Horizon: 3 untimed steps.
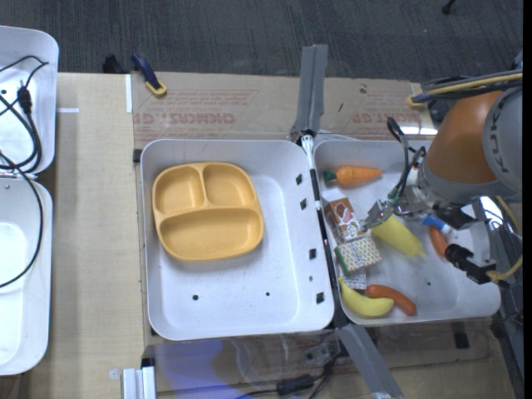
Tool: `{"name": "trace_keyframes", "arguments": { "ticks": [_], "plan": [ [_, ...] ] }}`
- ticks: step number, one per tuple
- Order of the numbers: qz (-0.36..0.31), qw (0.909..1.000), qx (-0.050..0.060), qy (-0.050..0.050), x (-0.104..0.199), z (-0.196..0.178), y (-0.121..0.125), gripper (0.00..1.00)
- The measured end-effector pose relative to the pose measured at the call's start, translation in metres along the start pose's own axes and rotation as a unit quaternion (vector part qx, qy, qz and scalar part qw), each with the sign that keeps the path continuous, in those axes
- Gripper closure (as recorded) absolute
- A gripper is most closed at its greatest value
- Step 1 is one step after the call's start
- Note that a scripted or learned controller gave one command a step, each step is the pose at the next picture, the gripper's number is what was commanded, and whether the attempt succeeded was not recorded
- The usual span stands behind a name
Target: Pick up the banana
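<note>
The banana lies at the front left corner of the right bin, curved and yellow, with a red sausage against its right side. My gripper hangs over the middle of that bin, well behind the banana. Its metal tips sit just above a brown snack box and beside a yellow oblong item. The grey and orange arm covers the bin's back right part. Nothing shows clearly between the tips.
An orange carrot lies at the back of the right bin, a patterned carton sits between the gripper and the banana, and a small orange piece is on the right. The left bin holds a yellow divided plate.
</note>
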State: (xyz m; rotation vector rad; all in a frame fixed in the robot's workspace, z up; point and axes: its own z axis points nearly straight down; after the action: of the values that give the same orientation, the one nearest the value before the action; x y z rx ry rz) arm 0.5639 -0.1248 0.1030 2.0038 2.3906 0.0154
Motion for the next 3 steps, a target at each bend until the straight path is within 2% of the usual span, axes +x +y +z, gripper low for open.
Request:
{"name": "trace_keyframes", "arguments": {
  "ticks": [1,2,3],
  "plan": [
    [0.0,1.0,0.002,0.0,0.001,-0.006,-0.001,1.0],
    [0.034,0.9994,0.012,0.004,0.039,-0.088,0.024,1.0],
    [0.005,0.9999,0.012,0.004,0.101,-0.162,0.065,1.0]
  ]
}}
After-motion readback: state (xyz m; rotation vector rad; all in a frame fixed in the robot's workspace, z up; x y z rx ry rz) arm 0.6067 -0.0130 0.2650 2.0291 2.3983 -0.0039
